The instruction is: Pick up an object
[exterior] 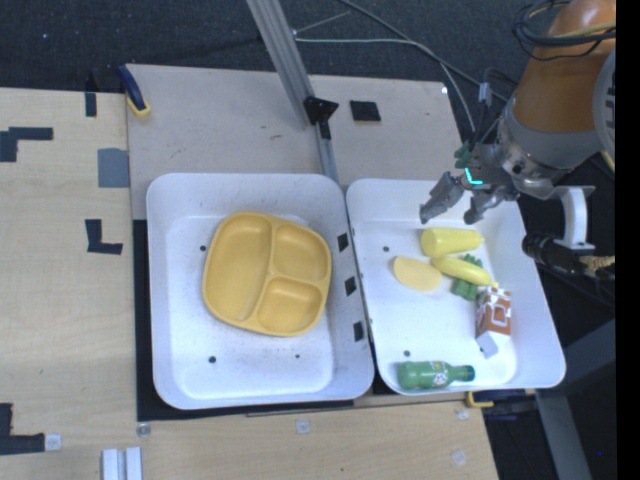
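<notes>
My gripper (pixel 459 206) hangs over the far part of the right bin (pixel 380 268), its two fingers spread open with nothing between them. Just below it lie a yellow pepper-like toy (pixel 451 240) and a yellow corn cob with a green end (pixel 463 270). A pale yellow oval piece (pixel 417 274) rests to their left. A small red and white packet (pixel 494 314) lies near the bin's right side. At the bin's near edge lies a green bottle (pixel 433 374) on its side.
The left bin (pixel 180 368) holds a yellow divided plate (pixel 267 272). A slanted metal pole (pixel 285 43) runs from the top down to the gap between the bins. Cables trail along the bench's far side.
</notes>
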Available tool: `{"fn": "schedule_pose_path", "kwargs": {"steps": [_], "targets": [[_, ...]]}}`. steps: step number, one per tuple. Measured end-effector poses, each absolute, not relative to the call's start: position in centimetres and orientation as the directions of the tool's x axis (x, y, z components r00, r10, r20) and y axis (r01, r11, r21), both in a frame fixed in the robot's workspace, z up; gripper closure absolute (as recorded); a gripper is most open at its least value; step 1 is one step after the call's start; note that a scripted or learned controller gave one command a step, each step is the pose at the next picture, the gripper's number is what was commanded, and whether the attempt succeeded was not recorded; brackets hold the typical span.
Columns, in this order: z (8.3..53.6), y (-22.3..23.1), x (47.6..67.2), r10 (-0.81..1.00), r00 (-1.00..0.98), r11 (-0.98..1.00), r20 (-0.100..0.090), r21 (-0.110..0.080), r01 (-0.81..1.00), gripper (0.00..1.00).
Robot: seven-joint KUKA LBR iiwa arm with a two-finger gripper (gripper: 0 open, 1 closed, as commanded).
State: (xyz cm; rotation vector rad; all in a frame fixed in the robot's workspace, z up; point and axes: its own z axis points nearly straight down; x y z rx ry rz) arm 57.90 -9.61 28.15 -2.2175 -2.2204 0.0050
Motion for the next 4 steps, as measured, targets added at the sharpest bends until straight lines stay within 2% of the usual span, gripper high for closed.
{"fn": "schedule_pose_path", "kwargs": {"steps": [1, 2, 4], "targets": [[28.3, -9.6, 58.0, 1.000, -0.002, 0.002, 0.000, -0.001, 1.000, 0.00], [21.9, -9.4, 57.7, 1.000, -0.001, 0.001, 0.000, -0.006, 1.000, 0.00], [9.3, -10.2, 57.2, 1.000, -0.001, 0.001, -0.001, -0.004, 1.000, 0.00]]}}
